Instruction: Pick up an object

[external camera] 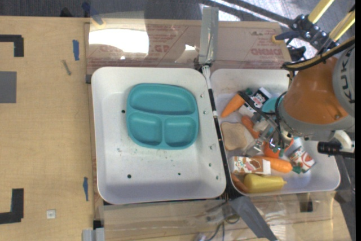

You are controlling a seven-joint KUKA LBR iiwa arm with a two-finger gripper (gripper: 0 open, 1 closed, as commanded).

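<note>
My gripper (269, 138) is down in the right bin (333, 180), among a pile of toy food. The arm's orange band (313, 96) hangs over the bin's right half. Around the gripper lie an orange carrot (232, 104), a tan bread slice (236, 135), a second carrot (279, 165), a small printed carton (251, 165) and a yellow piece (263, 182). A black and white packet (258, 97) lies at the back. Whether anything sits between the fingers cannot be made out.
The left bin (107, 144) holds a teal divided plate (162, 115) with three compartments. A clear plastic sheet and a grey post (208, 36) stand behind the bins. The wooden bench (39, 138) stretches to the left.
</note>
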